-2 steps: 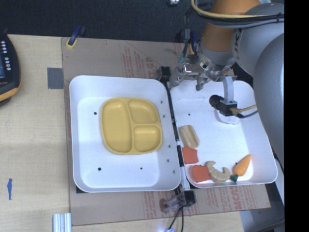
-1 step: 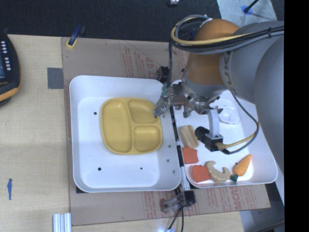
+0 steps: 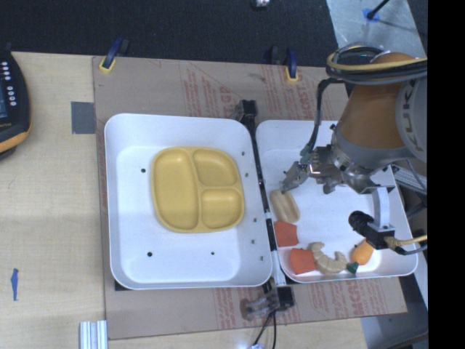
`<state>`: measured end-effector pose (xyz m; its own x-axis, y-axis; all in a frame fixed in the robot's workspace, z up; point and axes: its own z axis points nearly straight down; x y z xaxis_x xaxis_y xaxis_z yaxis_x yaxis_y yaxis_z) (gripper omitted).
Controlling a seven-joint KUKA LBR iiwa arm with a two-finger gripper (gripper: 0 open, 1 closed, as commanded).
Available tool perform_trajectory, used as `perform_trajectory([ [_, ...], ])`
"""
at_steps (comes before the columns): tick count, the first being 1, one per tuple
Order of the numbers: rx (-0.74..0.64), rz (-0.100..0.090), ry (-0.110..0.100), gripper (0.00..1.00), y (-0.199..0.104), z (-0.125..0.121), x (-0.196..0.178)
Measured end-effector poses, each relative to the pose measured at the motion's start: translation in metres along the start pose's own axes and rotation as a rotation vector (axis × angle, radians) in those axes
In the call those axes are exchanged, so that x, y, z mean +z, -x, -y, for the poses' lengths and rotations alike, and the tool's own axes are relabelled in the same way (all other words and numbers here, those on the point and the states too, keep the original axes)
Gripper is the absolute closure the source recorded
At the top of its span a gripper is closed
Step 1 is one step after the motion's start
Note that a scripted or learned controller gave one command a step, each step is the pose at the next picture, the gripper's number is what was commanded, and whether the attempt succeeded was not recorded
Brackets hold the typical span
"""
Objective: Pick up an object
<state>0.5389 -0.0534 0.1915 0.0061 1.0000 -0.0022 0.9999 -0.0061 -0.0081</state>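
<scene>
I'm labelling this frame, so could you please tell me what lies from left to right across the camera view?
Black and orange device, yellow divided plate in the left bin, tan bread roll, gripper, carrot.

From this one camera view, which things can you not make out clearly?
- Pincer: whether open or shut; fingers too small, partly under the wrist.
- Right bin: its right part, covered by the arm.
- Orange piece: its kind; small, partly behind a black part.
- Silver item above the bench: too small.
</scene>
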Motion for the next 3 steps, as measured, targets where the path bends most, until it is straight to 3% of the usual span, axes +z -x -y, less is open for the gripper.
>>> perform_trajectory([
  [1, -0.01, -0.001, 0.002, 1.0, -0.005, -0.002, -0.011],
  [2, -0.011, 0.0, 0.002, 0.0, -0.005, -0.002, -0.01],
  [3, -0.014, -0.001, 0.012, 0.0, -0.032, -0.092, -0.001],
])
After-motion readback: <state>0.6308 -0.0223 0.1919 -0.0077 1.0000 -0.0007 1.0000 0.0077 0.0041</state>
